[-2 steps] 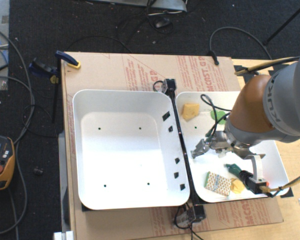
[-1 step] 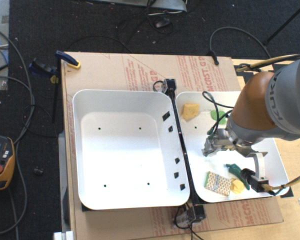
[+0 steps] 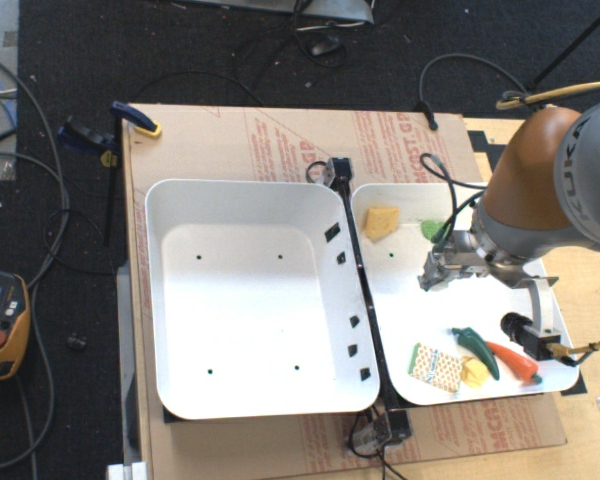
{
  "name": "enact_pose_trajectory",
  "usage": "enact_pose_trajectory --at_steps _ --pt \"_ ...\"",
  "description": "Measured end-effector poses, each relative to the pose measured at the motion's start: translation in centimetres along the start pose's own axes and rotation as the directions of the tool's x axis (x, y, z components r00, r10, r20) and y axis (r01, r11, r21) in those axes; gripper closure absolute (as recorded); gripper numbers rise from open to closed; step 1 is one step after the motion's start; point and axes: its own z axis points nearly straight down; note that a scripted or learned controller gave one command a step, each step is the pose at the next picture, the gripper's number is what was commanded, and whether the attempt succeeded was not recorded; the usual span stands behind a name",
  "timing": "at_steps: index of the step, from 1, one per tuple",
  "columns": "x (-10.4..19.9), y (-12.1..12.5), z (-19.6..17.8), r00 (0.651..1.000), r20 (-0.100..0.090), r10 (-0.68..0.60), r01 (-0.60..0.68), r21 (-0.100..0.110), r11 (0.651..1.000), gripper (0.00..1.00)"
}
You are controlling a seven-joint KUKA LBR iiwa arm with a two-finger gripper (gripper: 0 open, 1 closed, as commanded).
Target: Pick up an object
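In the right bin [image 3: 400,298] lie a yellow sponge-like block [image 3: 382,222] at the far left corner, a green piece [image 3: 433,230] partly hidden by the arm, a patterned yellow packet [image 3: 436,367], a small yellow piece [image 3: 474,372], a dark green pepper-like toy [image 3: 476,351] and an orange carrot-like toy [image 3: 512,360] near the front. My gripper [image 3: 437,273] hangs over the middle of this bin, between the green piece and the front group. I see nothing between its fingers.
The left bin [image 3: 250,298] stands beside the right one, a black divider rail [image 3: 356,278] between them. Both rest on a cardboard sheet [image 3: 280,138]. A blue and yellow clamp [image 3: 138,120] grips the board's far left corner. Cables lie on the dark floor around.
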Motion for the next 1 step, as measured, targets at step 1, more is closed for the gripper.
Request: enact_pose_trajectory --at_steps 1 --pt "-0.63 0.80 -5.66 1.000 0.000 0.000 0.000 -0.002 1.000 1.00"
